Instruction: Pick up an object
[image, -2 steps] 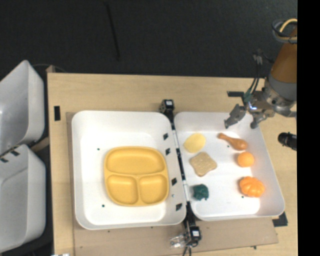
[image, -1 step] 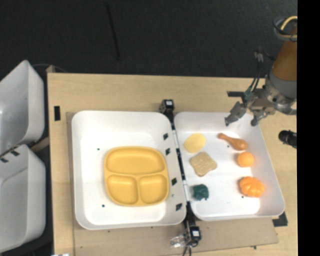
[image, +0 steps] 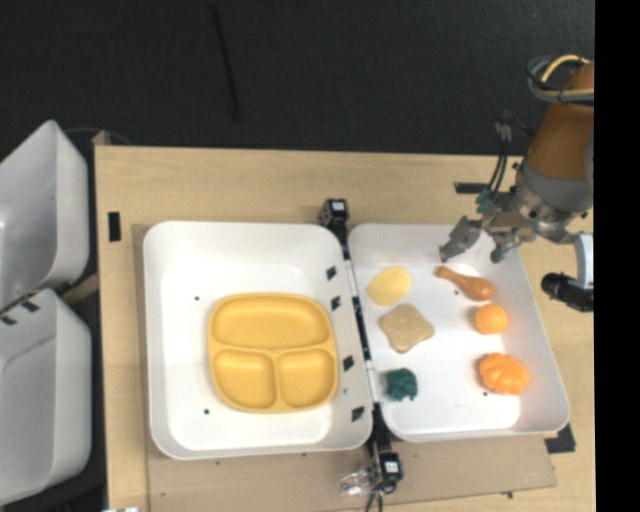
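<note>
A: Orange drumstick-shaped plastic toy (image: 467, 283) lies in the right white bin (image: 545, 385), near its far edge. Gripper (image: 481, 240) hovers just beyond it, fingers spread, nothing between them.

B: Best approach?

A: Probably centre over the thick end, straddle it crosswise, descend fully before closing. The round orange ball (image: 491, 319) sits near; avoid nudging it.

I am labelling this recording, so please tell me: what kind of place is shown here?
Probably a robotics lab bench set up for picking trials, not a real kitchen. A robot arm with its gripper hangs over two white bins; one holds a yellow divided plate, the other small toy foods like a pumpkin.
</note>
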